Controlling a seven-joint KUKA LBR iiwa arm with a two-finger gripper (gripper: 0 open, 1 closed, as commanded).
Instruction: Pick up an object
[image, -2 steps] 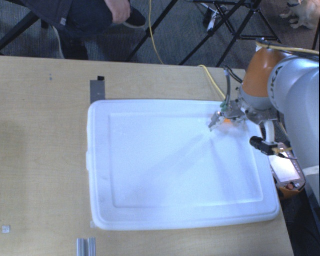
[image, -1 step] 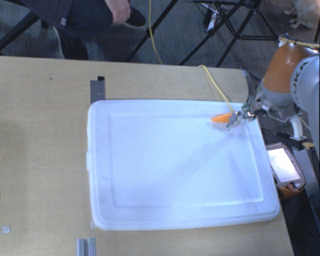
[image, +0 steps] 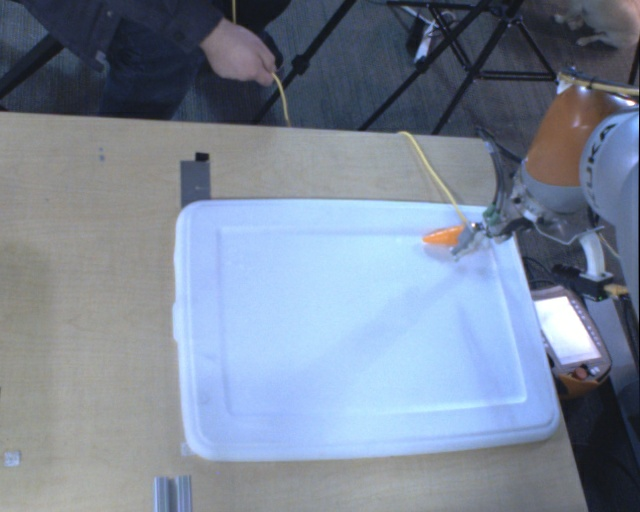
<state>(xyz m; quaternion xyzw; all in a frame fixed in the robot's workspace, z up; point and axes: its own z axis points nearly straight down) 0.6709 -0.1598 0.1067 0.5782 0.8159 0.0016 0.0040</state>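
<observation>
Up near the far right corner of the white bin (image: 300, 420), a small orange object (image: 443, 237) is seen lying on the bin floor, close beneath the far rim. Its shape is elongated and tapered, and its long axis runs roughly across the view, left to right, with a slight tilt. The pincer (image: 468, 243) is found just beside the object's right end, at the tip of the grey arm (image: 600, 150) that reaches in from the right with its orange band above the wrist. The object therefore lies directly to the left of the pincer, almost in line with the direction of reach, so the long axis is met end-on rather than crosswise. Whether the tips touch the orange object cannot be made out; the two are at least adjacent. How wide the pincer stands cannot be told from this view, since the small metal parts are blurred together, and no grip on the object can be confirmed.

A yellow cord (image: 430, 170) is seen running from a person's hand (image: 238, 50) beyond the worktop (image: 80, 300) down to the area of the orange object. For a grasp, it is judged that the pincer would need to be carried slightly further left, over the object's middle.
</observation>
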